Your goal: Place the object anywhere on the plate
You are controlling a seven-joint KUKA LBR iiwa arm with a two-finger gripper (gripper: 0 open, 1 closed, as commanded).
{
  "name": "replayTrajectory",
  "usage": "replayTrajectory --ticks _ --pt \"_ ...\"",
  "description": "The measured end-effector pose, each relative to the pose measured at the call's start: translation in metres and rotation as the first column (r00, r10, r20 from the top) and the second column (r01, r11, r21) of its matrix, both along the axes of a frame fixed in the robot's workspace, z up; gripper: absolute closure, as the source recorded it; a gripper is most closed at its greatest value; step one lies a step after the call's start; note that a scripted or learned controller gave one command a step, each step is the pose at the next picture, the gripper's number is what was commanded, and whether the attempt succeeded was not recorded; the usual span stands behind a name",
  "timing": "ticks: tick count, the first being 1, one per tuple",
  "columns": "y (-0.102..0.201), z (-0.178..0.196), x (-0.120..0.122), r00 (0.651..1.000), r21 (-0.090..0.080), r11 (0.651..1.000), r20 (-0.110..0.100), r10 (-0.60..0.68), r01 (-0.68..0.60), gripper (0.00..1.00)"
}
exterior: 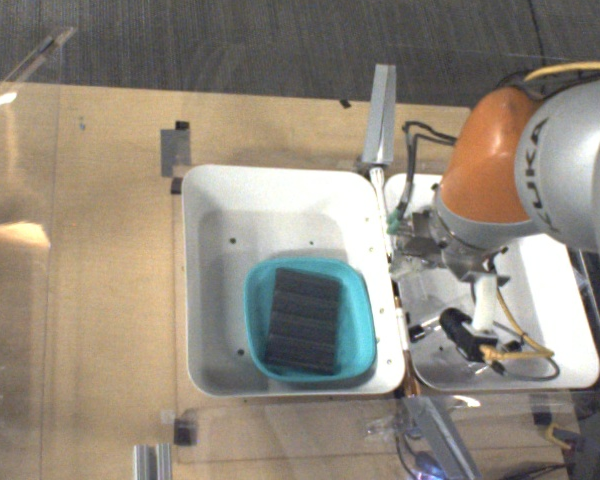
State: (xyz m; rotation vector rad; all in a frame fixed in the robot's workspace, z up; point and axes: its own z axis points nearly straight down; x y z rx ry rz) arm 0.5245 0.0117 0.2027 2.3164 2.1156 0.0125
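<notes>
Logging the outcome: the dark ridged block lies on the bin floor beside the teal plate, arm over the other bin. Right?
No. The camera view shows the dark ridged block lying on the teal plate, not beside it on the bin floor. The arm is over the other bin.

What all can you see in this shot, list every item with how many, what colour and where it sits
Pale wooden bench: one, light tan, under both bins.
Left shallow white plastic bin: one, white, middle of the view.
Right shallow white plastic bin: one, white, beside the left bin, partly covered by the arm.
Turquoise square plastic plate: one, turquoise, in the near part of the left bin.
Dark grey ridged rectangular block: one, dark grey, lying flat on the plate.
Grey metal bar: one, grey, at the far edge where the two bins meet.
Robot arm: one, grey with an orange band, reaching in from the right above the right bin.
</notes>
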Motion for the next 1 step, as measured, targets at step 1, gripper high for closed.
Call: replayTrajectory --ticks 1 --pt "0.0658 -0.0053 0.0120 0.995 -0.001 0.995 -0.003 0.103 -0.103 1.00"
